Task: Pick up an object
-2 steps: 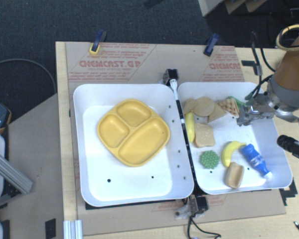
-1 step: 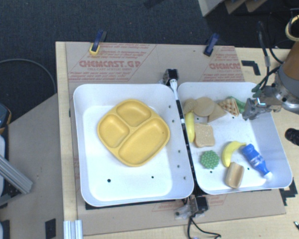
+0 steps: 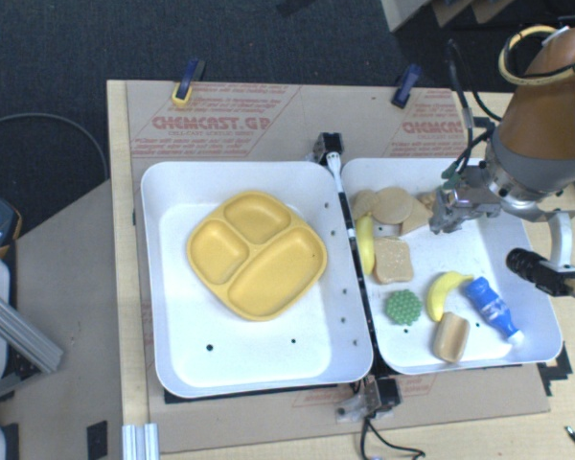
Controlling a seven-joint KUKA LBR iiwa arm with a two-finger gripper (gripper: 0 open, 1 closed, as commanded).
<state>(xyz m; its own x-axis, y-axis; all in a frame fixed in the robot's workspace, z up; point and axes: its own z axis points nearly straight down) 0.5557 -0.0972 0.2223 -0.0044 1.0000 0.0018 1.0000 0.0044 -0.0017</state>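
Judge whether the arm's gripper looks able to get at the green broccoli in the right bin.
Probably yes: the broccoli lies uncovered, with small gaps around it, and the gripper hangs above the same bin.

One fixed camera above the bench [image 3: 268, 113], slanted down on both bins [image 3: 172, 353].

Yellow divided plate [image 3: 257, 254] in white left bin [image 3: 172, 343]; right of it yellow bananas [image 3: 365, 244], green ball [image 3: 402, 307], blue bottle [image 3: 490, 307], tan bread [image 3: 394, 261].
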